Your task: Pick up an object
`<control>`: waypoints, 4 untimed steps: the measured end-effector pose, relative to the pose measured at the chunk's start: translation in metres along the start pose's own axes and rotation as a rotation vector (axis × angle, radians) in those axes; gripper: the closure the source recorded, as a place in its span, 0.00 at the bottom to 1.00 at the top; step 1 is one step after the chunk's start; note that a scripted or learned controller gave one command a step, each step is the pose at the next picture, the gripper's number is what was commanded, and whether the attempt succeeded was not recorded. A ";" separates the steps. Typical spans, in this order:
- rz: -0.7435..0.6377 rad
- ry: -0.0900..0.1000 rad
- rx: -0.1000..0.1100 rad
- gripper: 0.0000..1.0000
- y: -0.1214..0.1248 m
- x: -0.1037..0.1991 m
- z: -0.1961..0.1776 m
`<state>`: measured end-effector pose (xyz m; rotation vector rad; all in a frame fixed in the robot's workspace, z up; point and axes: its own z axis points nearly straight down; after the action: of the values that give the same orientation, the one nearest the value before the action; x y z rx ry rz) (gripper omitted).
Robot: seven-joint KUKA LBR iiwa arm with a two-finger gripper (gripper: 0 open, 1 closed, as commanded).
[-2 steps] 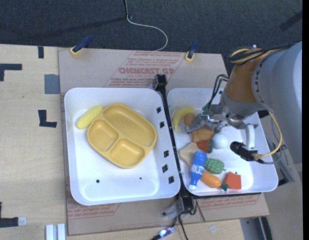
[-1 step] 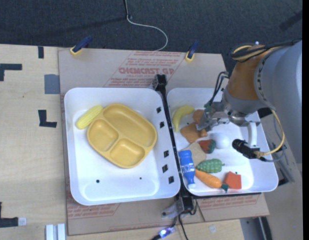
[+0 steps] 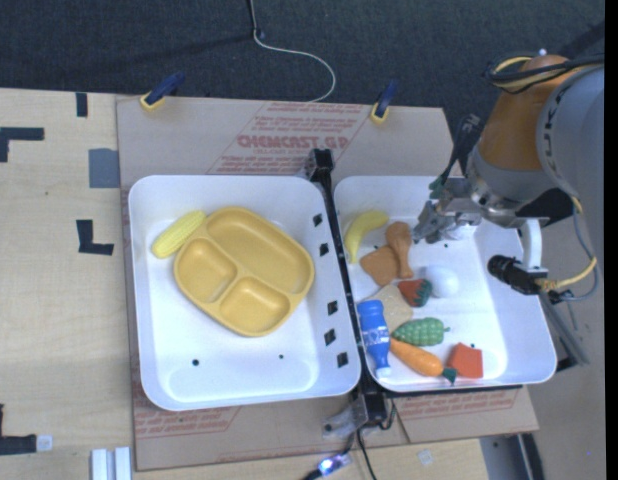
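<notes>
Drumstick (image 3: 392, 253), brown and the nearest toy to the claw (image 3: 436, 224), lies in the right bin (image 3: 509, 313) with its long axis running from upper right down to lower left; its narrow upper end sits just beside and to the left of the claw tip, apart from it as far as I can judge; a short shift left and down would likely centre on it. Around it lie the banana (image 3: 361, 232), the carrot (image 3: 421, 359), the blue bottle (image 3: 374, 333) and the strawberry (image 3: 417, 291). Whether the claw is spread or closed I cannot tell; nothing shows between its tips.
</notes>
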<state>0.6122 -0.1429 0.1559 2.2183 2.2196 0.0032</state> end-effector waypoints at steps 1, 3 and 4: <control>-0.001 0.001 0.002 1.00 0.003 0.006 -0.044; -0.005 0.003 0.005 1.00 -0.001 0.063 -0.072; -0.004 0.002 0.008 1.00 -0.021 0.119 -0.062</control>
<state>0.5906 -0.0239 0.2176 2.2185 2.2294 -0.0039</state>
